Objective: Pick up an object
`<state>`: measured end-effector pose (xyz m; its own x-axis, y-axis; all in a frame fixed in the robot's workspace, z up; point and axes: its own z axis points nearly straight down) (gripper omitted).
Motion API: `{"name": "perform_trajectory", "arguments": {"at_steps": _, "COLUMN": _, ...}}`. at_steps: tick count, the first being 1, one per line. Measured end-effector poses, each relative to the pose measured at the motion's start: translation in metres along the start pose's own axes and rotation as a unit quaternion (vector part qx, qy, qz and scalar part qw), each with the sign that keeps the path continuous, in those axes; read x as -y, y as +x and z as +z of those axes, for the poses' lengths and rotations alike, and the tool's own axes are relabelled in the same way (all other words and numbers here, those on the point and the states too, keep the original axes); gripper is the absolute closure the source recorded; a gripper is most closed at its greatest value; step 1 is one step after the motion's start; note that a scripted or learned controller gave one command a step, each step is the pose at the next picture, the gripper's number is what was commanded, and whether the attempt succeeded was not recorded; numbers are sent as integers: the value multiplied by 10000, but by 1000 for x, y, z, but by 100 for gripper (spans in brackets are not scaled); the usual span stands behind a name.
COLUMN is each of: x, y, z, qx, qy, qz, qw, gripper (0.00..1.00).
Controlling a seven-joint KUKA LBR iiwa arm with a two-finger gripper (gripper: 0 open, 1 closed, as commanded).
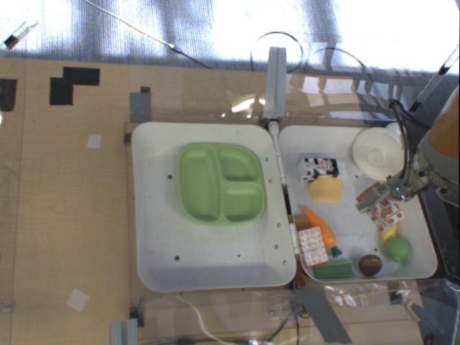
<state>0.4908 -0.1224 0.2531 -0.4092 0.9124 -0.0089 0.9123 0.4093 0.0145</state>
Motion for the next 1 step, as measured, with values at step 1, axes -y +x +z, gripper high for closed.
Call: {"name": "perform_trajectory", "arguments": {"at_steps": 1, "x": -33, "y": 51, "z": -14, "qx": -29, "qy": 41, "qz": 456, "qw": 9989, "gripper": 100}}
